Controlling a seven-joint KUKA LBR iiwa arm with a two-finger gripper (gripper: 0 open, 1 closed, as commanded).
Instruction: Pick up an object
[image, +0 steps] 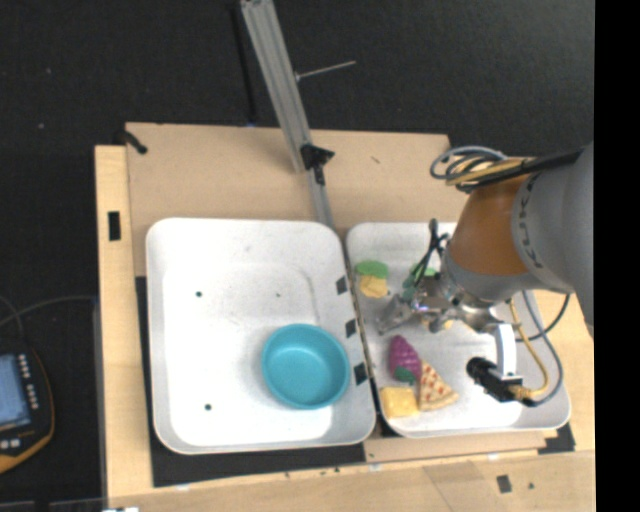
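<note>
The right bin holds several small toys. A green and yellow piece lies near its upper left corner. A purple piece lies lower down, with a pizza slice to its right and a yellow block below it. My gripper hangs low over the bin's left half, between the green and yellow piece and the purple piece, pointing left. I see nothing held in it.
The left bin holds a blue bowl near its lower right corner. A grey metal pole slants down to the gap between the bins. The arm's orange band covers the right bin's upper right.
</note>
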